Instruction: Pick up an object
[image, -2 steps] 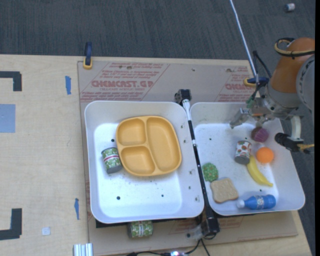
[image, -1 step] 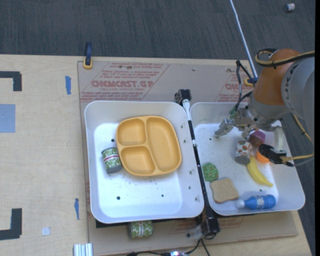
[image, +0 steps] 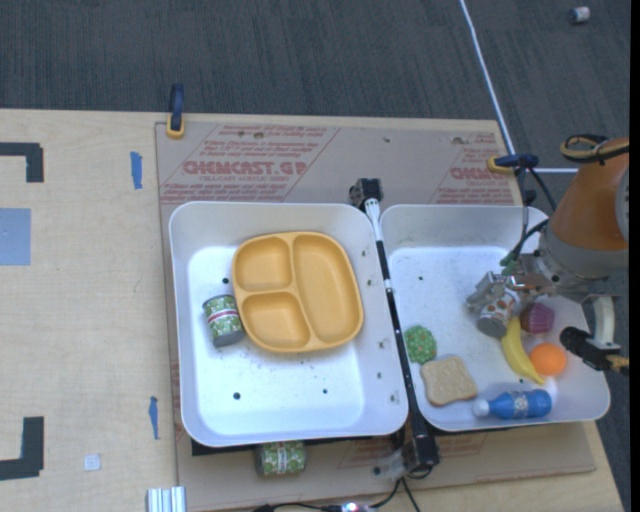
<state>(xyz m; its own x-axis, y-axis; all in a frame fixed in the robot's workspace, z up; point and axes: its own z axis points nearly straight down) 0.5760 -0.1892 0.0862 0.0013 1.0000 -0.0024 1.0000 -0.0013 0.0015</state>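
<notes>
A pale wooden worktop (image: 80, 330) fills the lower left, marked with blue tape (image: 136, 170) and black corner marks (image: 28, 160). A brown printed board (image: 300, 160) lies on it, clamped at its far edge. Beyond the worktop's far edge runs dark grey carpet (image: 300, 50), crossed by a thin white cable (image: 490, 70).

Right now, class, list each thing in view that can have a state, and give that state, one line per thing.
Gripper: lowered into the right bin, above the banana's upper end.
Yellow divided plate: upright in the left bin, compartments bare.
Small can: on its side beside the plate.
Second can: on its side outside the bins.
Blue bottle: lying flat.
Banana: unpeeled.
Bread slice: lying flat.
</notes>
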